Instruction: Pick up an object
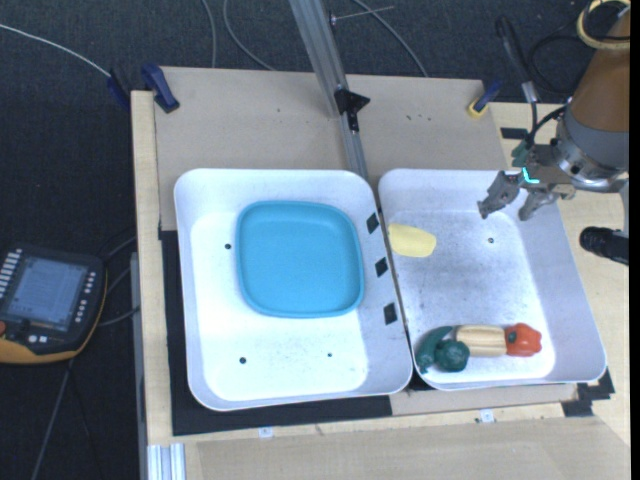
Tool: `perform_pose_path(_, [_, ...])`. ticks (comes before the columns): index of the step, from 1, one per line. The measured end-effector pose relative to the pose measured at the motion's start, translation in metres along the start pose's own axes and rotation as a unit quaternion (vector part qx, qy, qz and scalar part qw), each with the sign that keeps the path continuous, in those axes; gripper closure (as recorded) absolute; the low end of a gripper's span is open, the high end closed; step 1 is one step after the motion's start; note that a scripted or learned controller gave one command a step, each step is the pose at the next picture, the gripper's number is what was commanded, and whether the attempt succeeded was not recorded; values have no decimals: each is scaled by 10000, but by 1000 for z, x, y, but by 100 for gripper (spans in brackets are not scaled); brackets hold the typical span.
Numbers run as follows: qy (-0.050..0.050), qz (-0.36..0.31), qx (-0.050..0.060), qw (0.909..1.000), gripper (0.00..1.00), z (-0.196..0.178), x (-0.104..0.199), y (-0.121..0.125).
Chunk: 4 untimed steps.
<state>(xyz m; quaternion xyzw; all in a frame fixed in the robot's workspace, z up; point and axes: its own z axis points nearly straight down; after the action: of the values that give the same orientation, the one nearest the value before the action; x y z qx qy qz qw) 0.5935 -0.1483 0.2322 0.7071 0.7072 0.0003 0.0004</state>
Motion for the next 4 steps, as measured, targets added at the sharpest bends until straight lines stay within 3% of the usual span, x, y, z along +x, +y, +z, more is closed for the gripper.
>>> perform_pose_path(1, [0,0,1,10000,0,0,0,0])
perform_pose_path(4, [4,-1,24,10000,0,139,2,-10])
